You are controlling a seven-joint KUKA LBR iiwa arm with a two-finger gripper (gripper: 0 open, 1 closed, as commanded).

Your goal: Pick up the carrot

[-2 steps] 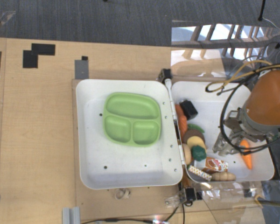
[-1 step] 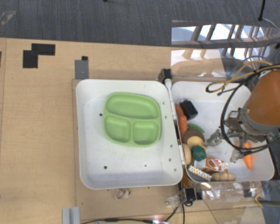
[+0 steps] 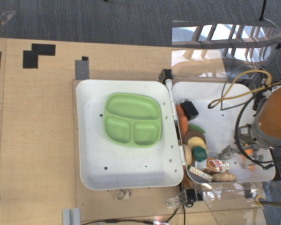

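Judging from the camera view, the pick has not yet been made: the carrot [image 3: 181, 117] lies in the right bin [image 3: 215, 93], tight against that bin's left wall, just below a small black block [image 3: 189, 109] and just above a brown round thing [image 3: 195, 136]. Nothing grips it and nothing touches it from above. Further down that same wall lie a yellow-and-green piece [image 3: 198, 152], a red-and-white packet [image 3: 217, 165] and a bread-like roll [image 3: 223, 176], all crowded near the bin's lower left corner. The left bin [image 3: 91, 139] carries a green divided plate [image 3: 132, 119], on the far side of the wall from the carrot.

As for the arm [image 3: 275, 114], its orange band sits over the right bin's right side, well apart from the carrot. The gripper [image 3: 235, 150] hangs below it, low over the bin floor, near the packet rather than the carrot. Whether it is spread or closed I cannot tell, since it is small and tangled with cables. What is left, I would say, is the whole job: crossing to the left wall, coming down, closing on the carrot and lifting
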